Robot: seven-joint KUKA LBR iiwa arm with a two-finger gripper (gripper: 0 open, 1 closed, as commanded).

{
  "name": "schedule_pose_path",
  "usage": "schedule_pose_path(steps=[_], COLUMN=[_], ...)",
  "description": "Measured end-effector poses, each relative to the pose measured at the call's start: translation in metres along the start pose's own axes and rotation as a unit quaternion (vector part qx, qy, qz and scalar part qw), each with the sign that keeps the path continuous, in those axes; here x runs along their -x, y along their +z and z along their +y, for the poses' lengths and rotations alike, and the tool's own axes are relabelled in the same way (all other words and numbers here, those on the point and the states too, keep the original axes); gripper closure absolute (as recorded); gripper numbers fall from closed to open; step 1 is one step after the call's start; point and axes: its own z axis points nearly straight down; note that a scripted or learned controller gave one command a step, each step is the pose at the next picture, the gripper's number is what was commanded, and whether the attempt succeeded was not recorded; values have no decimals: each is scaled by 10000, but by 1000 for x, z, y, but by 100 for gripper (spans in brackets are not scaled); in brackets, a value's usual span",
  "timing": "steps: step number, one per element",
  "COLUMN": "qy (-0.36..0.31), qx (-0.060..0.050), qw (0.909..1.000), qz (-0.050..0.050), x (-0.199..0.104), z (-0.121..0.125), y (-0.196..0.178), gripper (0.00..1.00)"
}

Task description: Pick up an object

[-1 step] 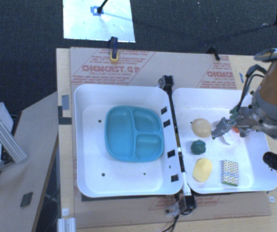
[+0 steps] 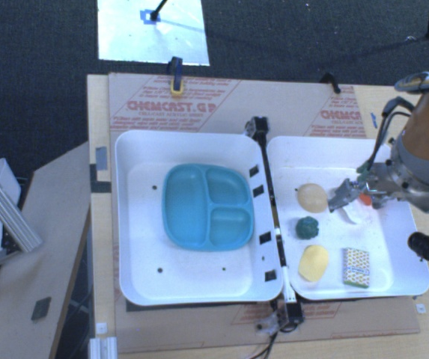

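My gripper (image 2: pixel 340 199) hangs over the right bin (image 2: pixel 401 234), just right of a pale beige rounded object (image 2: pixel 311 197). A small orange part shows on the gripper's body, behind its tip. Below the beige object lies a dark teal lump (image 2: pixel 308 227). A yellow rounded object (image 2: pixel 314 262) sits near the bin's front. To its right is a small patterned box (image 2: pixel 356 267). Nothing is visibly held by the gripper.
The left bin (image 2: pixel 139 200) holds a blue divided plate (image 2: pixel 207 206). A black-clipped divider (image 2: pixel 268 200) separates the two bins. The arm's grey and orange body (image 2: pixel 427 137) covers the right bin's far right side. A grey metal sheet (image 2: pixel 153 21) lies beyond the bench.
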Motion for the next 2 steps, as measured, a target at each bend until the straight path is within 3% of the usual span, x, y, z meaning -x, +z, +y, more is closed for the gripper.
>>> schedule_pose_path(steps=[2], qy=[15], qx=[-30], qw=[10000], qz=[5], x=[-6], z=[0], y=[107], gripper=[0])
